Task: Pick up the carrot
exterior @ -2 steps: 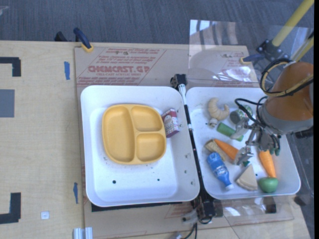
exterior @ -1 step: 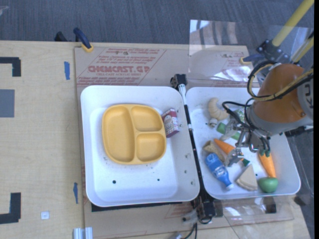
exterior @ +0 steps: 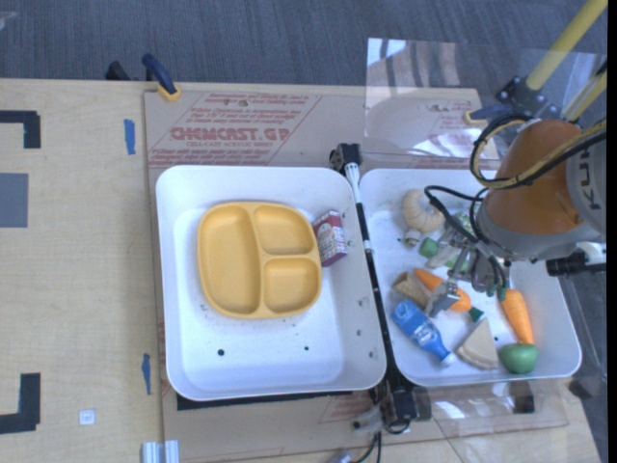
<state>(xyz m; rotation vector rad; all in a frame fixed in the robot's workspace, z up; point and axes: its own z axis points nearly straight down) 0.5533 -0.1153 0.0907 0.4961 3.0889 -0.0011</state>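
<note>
Surroundings: grey carpeted floor across the top of the frame; a light wooden desk fills the left and centre, with a printed cardboard sheet under the bins.
Left bin: white, shallow, centre of frame; holds a yellow divided plate toward its upper left and a small dark red can lying just beside the plate's right edge, near the bin's right wall.
Right bin: white, right of frame, crowded; its upper right part is hidden beneath the arm.
Carrot: orange, green end up, lying lengthwise near the right wall of the right bin, just above a green round item; apart from the end effector.
End effector: low in the middle of the right bin, over a small orange item; whether its fingers are apart or together, I cannot tell.
Other contents, right bin: blue bottle lower left; tan wedge beside the green item; beige lumpy item at the top.
Hard to make out: items beneath the wrist and cables are tangled in shadow; a greenish piece there cannot be identified.
Open room: bare white floor along the left bin's lower half; little bare floor in the right bin, mainly along its lower edge.
</note>
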